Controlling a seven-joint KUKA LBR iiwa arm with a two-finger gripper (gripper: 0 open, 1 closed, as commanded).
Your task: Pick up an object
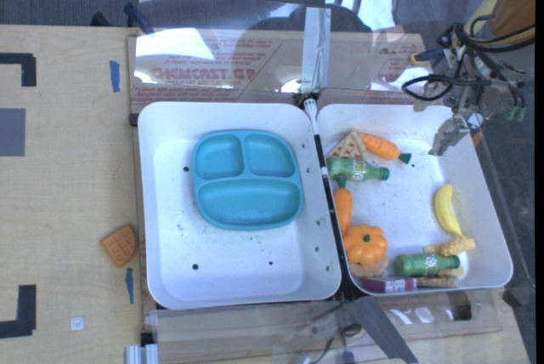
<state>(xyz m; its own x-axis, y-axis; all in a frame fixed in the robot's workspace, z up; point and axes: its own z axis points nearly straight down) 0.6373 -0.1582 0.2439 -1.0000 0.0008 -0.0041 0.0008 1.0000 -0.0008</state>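
Bright, even overhead light; glare streaks on the clear panel [280, 48] at twelve o'clock. Soft, faint shadows lie under the blue divided plate [247, 180]. Focus is slightly soft throughout.

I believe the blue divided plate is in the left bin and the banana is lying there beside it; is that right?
Not quite. The blue divided plate is in the left bin, but the banana lies in the right bin, near its right wall, as the camera view shows.
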